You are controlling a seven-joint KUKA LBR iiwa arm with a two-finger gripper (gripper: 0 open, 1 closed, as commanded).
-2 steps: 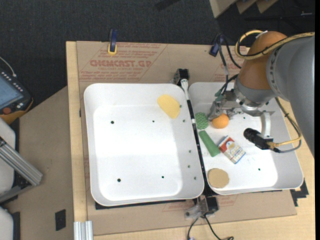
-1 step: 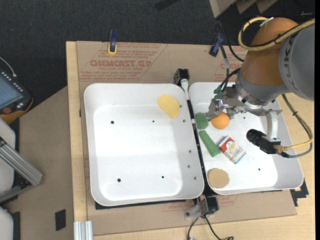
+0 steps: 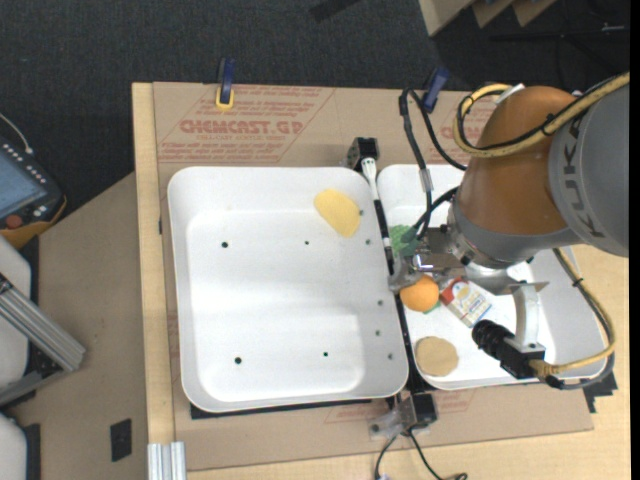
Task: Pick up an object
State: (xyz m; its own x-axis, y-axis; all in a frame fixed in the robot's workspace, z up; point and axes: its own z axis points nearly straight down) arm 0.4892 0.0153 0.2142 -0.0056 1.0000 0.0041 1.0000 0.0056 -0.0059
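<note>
Far to the left of the claw (image 3: 428,266), on a brown cardboard sheet (image 3: 150,268) with red print: a wide white left bin (image 3: 260,308), shallow, with a few small dark holes in its floor. Inside it, in the back corner nearest the claw, a yellow oval lump (image 3: 338,211), lying flat, well apart from the claw and up-left of it. Just left of the claw, a dark divider strip (image 3: 381,230) running between the two bins. Then the right bin (image 3: 400,186), with the claw down inside it near its left wall. Tucked against the claw's upper left side, a small green piece (image 3: 403,238). Directly below the claw and close against it, an orange ball (image 3: 420,295); cannot tell whether touched or merely neared. Cannot tell either whether the claw is open or closed, masked as it is by the wrist overhead. Just right of the ball, below and right of the claw, a small red and white packet (image 3: 465,301). Further below, near the front rim, a flat tan disc (image 3: 436,355). Above and right of the claw, the arm's broad orange band (image 3: 520,158), covering much of that bin.
</note>
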